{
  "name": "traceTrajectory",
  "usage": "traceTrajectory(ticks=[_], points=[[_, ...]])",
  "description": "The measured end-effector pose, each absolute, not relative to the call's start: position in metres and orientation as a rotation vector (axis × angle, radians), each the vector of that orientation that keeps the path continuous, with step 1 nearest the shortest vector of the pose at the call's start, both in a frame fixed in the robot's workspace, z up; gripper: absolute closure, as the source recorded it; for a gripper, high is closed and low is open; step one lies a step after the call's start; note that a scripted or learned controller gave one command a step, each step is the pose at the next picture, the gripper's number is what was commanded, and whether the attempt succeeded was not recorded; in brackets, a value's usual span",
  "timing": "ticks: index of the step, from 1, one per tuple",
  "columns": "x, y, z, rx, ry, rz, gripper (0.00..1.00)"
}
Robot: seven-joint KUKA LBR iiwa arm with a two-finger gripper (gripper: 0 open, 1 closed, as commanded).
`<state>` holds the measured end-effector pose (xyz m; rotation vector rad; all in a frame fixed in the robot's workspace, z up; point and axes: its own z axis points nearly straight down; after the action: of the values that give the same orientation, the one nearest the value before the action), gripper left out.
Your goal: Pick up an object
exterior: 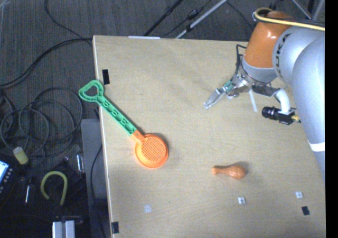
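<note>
On the bench [174,67], strainer [150,150], orange gourd [230,171]

Black cables [31,120] on dark carpet [47,20]

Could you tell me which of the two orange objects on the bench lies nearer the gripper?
The small orange pear-shaped piece, lower right, is nearer the gripper. The orange strainer, with its green handle, sits farther left.

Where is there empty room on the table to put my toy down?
The widest bare patch lies between the green-handled strainer and the gripper, toward the far edge. The near edge has small markers, and the orange pear-shaped piece sits close by.
</note>
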<state>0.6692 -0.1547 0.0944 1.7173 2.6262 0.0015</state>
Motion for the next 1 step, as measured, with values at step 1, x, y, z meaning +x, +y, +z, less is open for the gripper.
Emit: traceTrajectory(ticks=[1], points=[[0.6692, -0.1547, 0.0944, 1.717, 2.626, 0.001, 0.0]])
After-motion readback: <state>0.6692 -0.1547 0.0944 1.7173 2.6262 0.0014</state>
